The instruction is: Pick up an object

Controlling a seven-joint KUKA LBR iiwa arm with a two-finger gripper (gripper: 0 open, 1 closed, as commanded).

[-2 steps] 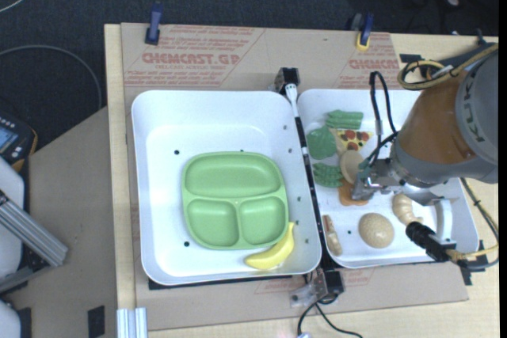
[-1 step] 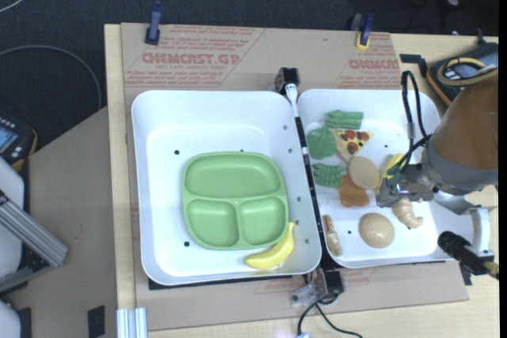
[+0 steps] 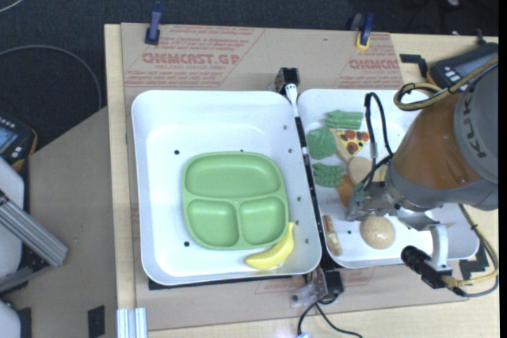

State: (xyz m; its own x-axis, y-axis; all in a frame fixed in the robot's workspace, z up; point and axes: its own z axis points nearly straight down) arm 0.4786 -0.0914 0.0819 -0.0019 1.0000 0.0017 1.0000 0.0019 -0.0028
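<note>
Nearest the camera, a yellow banana lies at the front edge of the left bin, touching the corner of a green divided plate that leaves open white floor round it toward the bin's walls. From the right, the grey arm with its orange band leans over the right bin, its gripper low among the crowded items; whether it is spread or pressed together cannot be told. Right-bin contents: green leafy pieces, a pizza slice, a tan egg-like ball just beside the gripper, and a small biscuit-like piece at the front left wall.
</note>
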